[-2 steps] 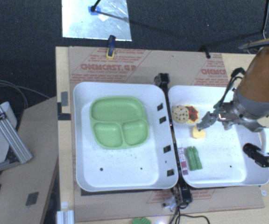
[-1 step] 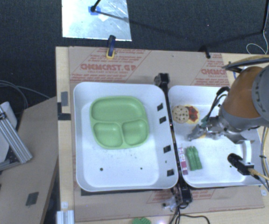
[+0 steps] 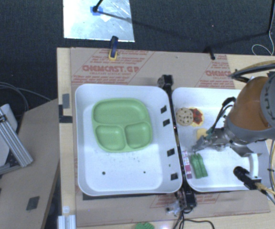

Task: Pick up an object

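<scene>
Where the grey arm with its orange band [image 3: 259,111] reaches over the right-hand shallow white bin [image 3: 209,95], it hides much of that bin's floor, and the gripper [image 3: 205,144] at its tip is too small and blurred to make out clearly. Just left of the gripper lies a round chocolate-chip cookie with something red behind it [image 3: 185,116]; a small yellow piece [image 3: 201,133] sits partly under the gripper. Below the gripper lie a green ridged packet [image 3: 198,166] and a pink-and-white strip [image 3: 186,165], its label unreadable. Left of the gripper, the other white bin [image 3: 82,142] holds a pale green three-compartment plastic tray [image 3: 121,125]. Red "CHEMCAST" lettering marks the brown board [image 3: 142,63] beneath.
</scene>
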{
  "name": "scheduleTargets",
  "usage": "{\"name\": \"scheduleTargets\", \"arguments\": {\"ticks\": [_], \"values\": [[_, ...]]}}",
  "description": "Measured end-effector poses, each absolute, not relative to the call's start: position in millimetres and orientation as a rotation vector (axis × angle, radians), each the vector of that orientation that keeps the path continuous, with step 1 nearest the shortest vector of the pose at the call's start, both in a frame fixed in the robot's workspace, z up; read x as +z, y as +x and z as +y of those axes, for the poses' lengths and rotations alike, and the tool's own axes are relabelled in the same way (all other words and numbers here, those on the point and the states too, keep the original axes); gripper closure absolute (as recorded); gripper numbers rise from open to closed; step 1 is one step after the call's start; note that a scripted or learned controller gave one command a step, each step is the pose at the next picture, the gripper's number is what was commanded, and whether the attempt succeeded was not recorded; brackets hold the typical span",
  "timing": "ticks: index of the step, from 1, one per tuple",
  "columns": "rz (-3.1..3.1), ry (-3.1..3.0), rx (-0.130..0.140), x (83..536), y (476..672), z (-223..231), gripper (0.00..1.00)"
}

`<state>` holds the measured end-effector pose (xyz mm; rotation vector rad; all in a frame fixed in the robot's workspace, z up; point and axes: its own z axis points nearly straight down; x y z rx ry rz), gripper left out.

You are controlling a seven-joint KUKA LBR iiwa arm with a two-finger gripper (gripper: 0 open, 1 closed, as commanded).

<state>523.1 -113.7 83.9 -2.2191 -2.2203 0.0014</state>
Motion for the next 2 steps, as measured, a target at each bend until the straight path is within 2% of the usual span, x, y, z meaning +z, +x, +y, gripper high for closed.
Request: {"name": "scheduleTargets", "arguments": {"ticks": [1,2], "values": [[-2.23,-2.218,-0.004,84.9,560.9,-106.0,0.0],[-2.226,-2.224,-0.004,85.4,587.8,-133.2,0.0]]}}
